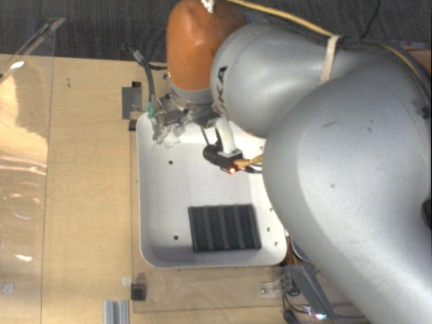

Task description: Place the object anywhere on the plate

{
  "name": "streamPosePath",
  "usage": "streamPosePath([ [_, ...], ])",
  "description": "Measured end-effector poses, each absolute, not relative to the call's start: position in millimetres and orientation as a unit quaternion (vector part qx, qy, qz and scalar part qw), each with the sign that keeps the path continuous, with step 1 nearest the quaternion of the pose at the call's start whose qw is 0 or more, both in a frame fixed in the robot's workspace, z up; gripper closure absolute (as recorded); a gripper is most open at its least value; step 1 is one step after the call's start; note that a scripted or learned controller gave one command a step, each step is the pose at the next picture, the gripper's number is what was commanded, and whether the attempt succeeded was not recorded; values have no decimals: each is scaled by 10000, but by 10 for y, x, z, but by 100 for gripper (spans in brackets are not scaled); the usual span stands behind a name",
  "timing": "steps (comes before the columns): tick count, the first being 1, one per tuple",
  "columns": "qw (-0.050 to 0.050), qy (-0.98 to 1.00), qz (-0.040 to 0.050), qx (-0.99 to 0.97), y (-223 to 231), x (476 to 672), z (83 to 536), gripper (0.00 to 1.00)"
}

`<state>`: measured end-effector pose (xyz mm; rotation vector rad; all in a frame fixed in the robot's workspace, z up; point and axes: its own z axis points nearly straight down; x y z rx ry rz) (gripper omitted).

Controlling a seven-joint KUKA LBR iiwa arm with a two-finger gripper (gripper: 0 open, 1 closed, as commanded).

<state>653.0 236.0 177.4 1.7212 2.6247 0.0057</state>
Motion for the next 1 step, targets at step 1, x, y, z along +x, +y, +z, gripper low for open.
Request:
streamPosePath([
  [1,10,9434,14,3317,2255,5716,1153,100],
])
